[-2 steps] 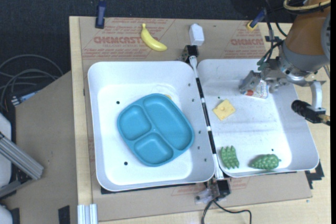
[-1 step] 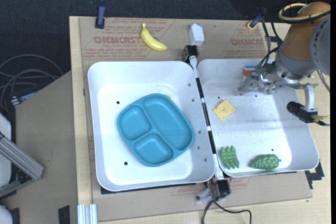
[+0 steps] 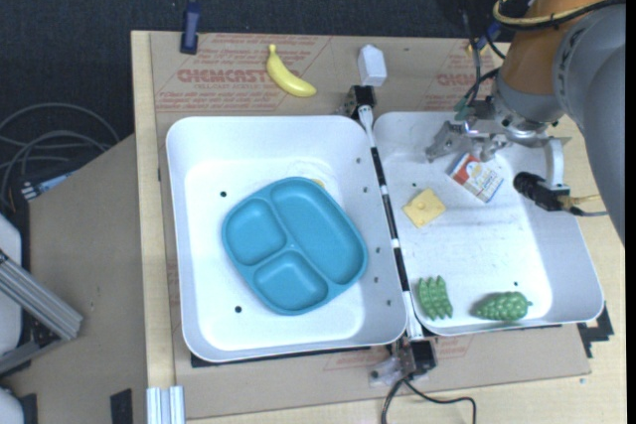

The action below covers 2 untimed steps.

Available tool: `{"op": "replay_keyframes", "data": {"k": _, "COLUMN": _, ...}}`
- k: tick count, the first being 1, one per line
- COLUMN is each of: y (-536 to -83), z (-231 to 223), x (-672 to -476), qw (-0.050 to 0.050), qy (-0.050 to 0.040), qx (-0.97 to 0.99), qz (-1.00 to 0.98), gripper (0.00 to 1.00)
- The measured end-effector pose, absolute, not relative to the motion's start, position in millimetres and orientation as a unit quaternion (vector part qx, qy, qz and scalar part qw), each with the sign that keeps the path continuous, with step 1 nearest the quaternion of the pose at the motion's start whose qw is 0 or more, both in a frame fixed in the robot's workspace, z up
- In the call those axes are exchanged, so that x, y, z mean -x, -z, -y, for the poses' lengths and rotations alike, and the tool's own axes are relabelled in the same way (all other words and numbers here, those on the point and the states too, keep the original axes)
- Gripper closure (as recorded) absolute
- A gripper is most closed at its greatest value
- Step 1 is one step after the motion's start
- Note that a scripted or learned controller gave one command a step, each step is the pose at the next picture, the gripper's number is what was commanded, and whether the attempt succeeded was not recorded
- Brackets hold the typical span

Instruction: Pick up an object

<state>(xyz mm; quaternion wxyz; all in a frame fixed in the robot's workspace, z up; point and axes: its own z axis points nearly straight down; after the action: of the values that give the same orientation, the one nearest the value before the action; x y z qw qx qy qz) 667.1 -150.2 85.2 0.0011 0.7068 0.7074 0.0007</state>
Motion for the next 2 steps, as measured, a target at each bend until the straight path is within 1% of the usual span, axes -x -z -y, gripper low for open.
{"op": "replay_keyframes", "data": {"k": 1, "y": -84.8, "z": 139.9, "x": -638.7, "qw": -0.001, "qy": 0.0004, "qx": -0.707, "qz": -0.707, "gripper": 0.0}}
{"op": "replay_keyframes", "data": {"k": 2, "y": -95.3, "z": 140.1, "x": -639.3, "qw": 0.0, "qy": -0.0001, "qx": -0.707, "qz": -0.707, "gripper": 1.0}}
